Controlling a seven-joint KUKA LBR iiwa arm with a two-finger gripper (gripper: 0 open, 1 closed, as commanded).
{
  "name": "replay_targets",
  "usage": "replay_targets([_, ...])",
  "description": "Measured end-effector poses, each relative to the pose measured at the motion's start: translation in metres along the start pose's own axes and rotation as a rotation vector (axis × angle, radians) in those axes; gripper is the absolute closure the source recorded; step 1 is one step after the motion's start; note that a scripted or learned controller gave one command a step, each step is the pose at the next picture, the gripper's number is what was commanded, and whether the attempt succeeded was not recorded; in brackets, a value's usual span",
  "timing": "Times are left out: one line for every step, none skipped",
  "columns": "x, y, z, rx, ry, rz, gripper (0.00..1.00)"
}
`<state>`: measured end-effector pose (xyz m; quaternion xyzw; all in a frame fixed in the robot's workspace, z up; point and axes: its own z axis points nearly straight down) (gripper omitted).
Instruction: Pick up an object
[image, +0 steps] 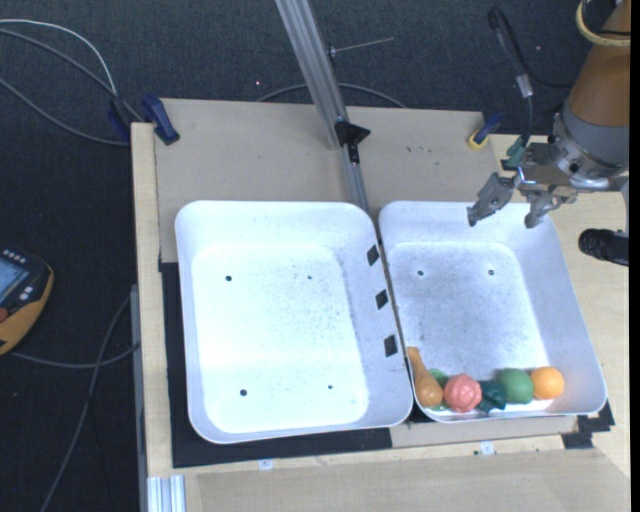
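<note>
The task is at its start, as far as can be judged; nothing has been picked up. The gripper (513, 206) hangs over the far rim of the right bin (560, 290), its two fingers spread apart with bare space between them; it has hold of nothing.

The things to choose from all lie in a row along the near edge of that right bin, well apart from the gripper: an orange ball (547, 381) nearest the right corner; a green ball (516, 385) just beside it; a small dark teal piece (493, 396) next along; a pink ball (461, 392) touching or nearly touching that; and an orange, carrot-like piece (424, 379) at the left end, slanting up toward the wall between the bins. The left bin (200, 300) has only dark speckles on its floor.

What is left, then, is the whole of the work: the arm has to cross the bin toward the near edge, come down over one of the pieces, close on it and lift it clear. The pieces crowd together against the near wall, so a clean grip on one alone looks awkward; the orange ball at the end of the row seems the most open to reach.
</note>
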<state>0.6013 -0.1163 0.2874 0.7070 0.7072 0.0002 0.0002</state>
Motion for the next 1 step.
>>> replay_targets([-0.0102, -0.0146, -0.0202, -0.001, 0.0, 0.022, 0.0])
